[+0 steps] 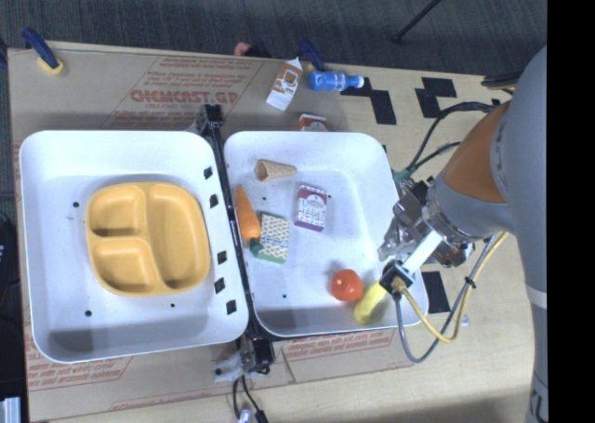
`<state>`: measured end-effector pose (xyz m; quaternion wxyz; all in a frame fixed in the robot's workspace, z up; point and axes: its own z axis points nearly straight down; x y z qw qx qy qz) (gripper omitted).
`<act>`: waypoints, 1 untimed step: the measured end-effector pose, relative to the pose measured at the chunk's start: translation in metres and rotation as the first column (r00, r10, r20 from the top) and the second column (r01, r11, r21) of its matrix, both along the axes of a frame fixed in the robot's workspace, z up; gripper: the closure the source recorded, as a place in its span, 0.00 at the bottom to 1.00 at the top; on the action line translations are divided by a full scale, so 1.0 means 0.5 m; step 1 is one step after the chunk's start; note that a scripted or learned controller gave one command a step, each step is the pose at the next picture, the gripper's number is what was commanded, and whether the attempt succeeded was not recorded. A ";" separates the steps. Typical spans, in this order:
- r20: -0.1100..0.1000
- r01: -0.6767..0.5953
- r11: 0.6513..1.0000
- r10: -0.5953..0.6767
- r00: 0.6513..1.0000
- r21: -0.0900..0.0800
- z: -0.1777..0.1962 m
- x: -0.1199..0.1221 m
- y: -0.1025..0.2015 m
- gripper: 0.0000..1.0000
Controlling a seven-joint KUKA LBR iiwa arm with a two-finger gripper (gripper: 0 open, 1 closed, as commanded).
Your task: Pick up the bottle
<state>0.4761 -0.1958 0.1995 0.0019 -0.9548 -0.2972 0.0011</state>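
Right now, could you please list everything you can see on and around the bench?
left bin: one, white, left side of the bench
right bin: one, white, beside it
divided tray: one, yellow, in the left bin
cone: one, tan, top of the right bin
carrot: one, orange, right bin, by its left wall
checkered packet: one, pale, beside the carrot
carton: one, maroon, middle of the right bin
ball: one, orange-red, right bin, near edge
yellow fruit: one, beside the ball
bottle: one, blue, on the bench outside the bins
small carton: one, white-brown, left of the bottle
arm: one, grey and orange, from the right
claw: one, at the right bin's right edge
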 end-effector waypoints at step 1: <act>-0.002 0.322 0.947 -0.322 0.947 0.000 -0.006 -0.001 -0.030 1.00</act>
